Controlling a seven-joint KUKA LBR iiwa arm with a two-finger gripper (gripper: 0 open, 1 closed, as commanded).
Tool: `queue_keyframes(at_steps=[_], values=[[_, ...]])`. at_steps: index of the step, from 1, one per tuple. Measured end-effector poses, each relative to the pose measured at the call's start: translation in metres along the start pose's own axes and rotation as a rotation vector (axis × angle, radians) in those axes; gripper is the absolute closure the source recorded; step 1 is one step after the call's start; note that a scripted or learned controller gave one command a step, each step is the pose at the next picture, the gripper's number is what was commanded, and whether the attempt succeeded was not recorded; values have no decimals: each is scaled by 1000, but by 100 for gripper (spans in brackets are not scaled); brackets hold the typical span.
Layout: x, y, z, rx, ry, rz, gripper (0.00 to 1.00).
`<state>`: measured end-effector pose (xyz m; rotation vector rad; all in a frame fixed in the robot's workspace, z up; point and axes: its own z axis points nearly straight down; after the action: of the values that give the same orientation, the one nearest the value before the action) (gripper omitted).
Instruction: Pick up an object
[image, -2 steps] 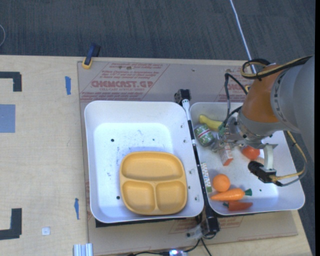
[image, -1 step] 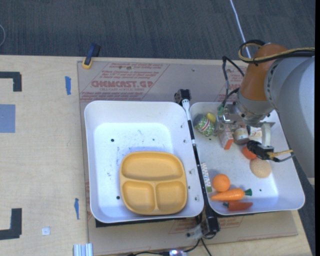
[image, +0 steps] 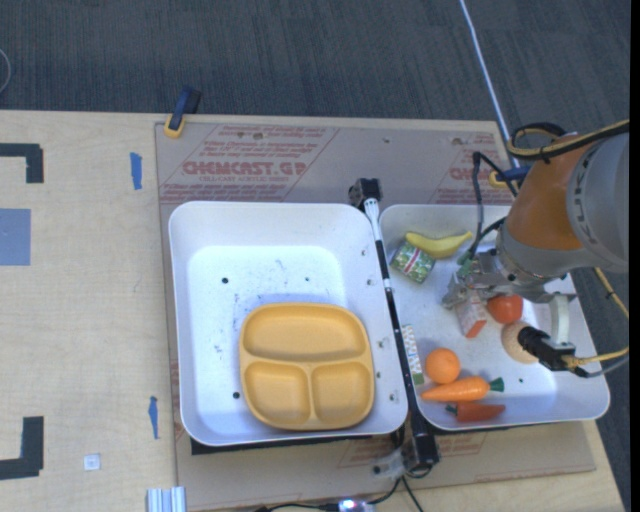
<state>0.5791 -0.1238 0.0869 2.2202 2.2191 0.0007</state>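
1. In the camera view, we are seeing the arm (image: 560, 215) reaching in from the right, with the gripper (image: 468, 288) hanging low over the middle of the right bin (image: 592, 398).
2. We are judging this as the approach step. The gripper is sitting just above a small orange-red piece (image: 475, 322), and nothing is visibly clamped in it. We cannot tell whether it is open or closed, because the wrist is hiding the tip.
3. The orange-red piece is lying on the bin floor, near a red round item (image: 507, 308) to its right and well apart from the banana (image: 437, 241) and the green packet (image: 412, 261) towards the far rim.
4. Its long axis seems to be running roughly from far to near across the floor and leaning a little. We are reading this loosely, since the piece is small and partly shaded.
5. We are expecting the next move to need a straight descent with the jaws set across that long axis, keeping clear of the red round item.
6. The orange (image: 442, 364) and carrot (image: 460, 390) are resting near the front rim. The left bin (image: 190, 300) is holding a yellow divided plate (image: 307, 362).
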Motion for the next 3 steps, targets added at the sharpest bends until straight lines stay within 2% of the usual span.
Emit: queue_keyframes(at_steps=[1,3], values=[[21,0,0,-2,0,-1,100],[32,19,0,-2,0,-1,100]])
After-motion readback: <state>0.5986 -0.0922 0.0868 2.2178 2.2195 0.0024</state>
